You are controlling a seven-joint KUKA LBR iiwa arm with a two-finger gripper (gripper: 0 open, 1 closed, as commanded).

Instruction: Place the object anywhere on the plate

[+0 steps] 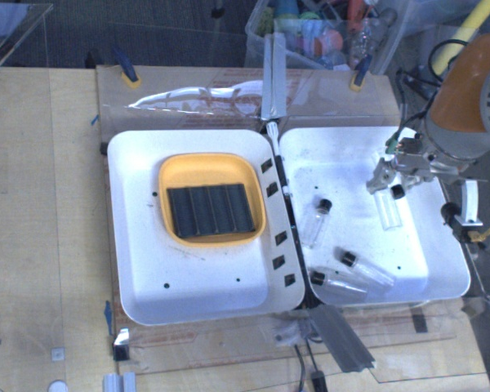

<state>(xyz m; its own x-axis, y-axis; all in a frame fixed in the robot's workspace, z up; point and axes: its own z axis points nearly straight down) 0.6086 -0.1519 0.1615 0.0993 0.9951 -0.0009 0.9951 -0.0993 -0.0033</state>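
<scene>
We see a clear tube (387,211) hanging between the end effector (389,188) fingers, which are closed on it, above the right bin (441,251)

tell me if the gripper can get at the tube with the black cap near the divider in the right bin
Probably yes. The tube lies alone on the right bin floor, apart from the other tubes, with nothing over it. The gripper hangs above the same bin.
</scene>
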